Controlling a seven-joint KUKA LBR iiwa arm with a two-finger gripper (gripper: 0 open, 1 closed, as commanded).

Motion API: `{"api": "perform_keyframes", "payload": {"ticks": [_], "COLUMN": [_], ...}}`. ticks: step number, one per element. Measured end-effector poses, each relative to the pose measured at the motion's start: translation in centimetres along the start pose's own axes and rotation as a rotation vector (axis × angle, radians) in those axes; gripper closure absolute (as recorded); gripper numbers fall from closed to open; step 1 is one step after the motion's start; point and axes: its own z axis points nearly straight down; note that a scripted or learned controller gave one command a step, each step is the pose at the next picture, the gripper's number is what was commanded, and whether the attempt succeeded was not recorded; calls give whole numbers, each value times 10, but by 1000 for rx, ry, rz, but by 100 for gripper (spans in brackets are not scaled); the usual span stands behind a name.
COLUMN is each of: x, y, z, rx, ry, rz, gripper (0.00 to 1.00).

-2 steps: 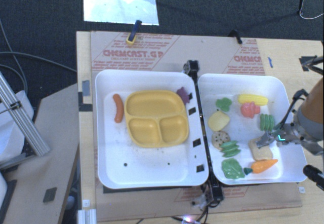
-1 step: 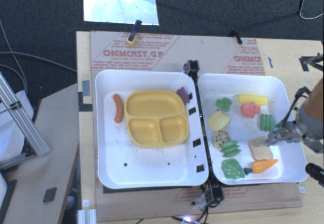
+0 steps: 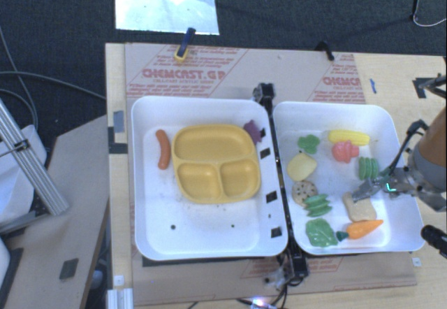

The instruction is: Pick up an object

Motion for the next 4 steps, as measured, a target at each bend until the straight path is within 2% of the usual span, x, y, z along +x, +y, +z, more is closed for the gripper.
{"api": "perform_keyframes", "payload": {"ticks": [1,2,3,4], "x": [0,0,0,0], "y": [1,1,2,2], "z": [-11,-10,-21,-21], "rx": [-3,-3,-7,-6], "ry": [0,0,0,0], "rz": [-1,0,-2,-1], "gripper": [100,0,100,0]}}
